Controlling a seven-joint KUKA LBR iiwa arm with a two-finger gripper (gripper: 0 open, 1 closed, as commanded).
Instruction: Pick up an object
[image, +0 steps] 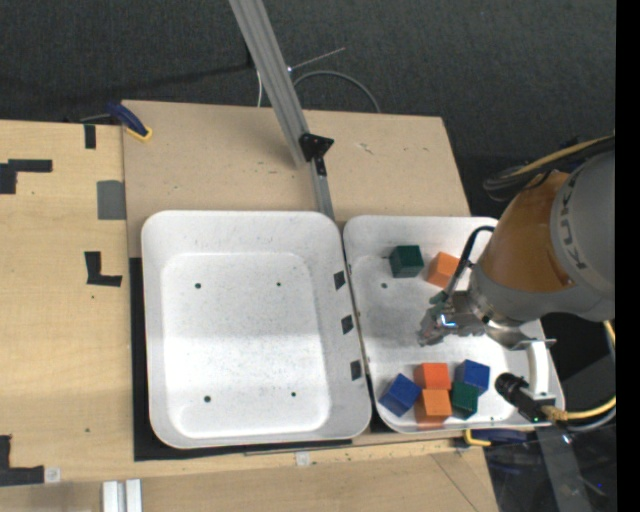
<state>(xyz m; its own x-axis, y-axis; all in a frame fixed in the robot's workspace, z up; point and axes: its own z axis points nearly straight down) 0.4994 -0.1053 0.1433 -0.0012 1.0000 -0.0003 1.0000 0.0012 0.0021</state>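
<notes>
Even overhead light, soft shadows, mild glare on left bin (160, 240); slightly grainy pic.

The robot arm (560, 240) is showing a big round grey body with a wide orange band (525, 250) around it. Dark letters are showing on the grey part. A thin black cable (468, 255) is curving down its side. The small claw (440, 328) is looking shiny, grey and metal.

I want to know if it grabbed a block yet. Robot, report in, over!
Gripper low in the right bin, nothing seen held. Blocks clustered at near edge; green block, orange block at far end. Nothing blocking.
</notes>
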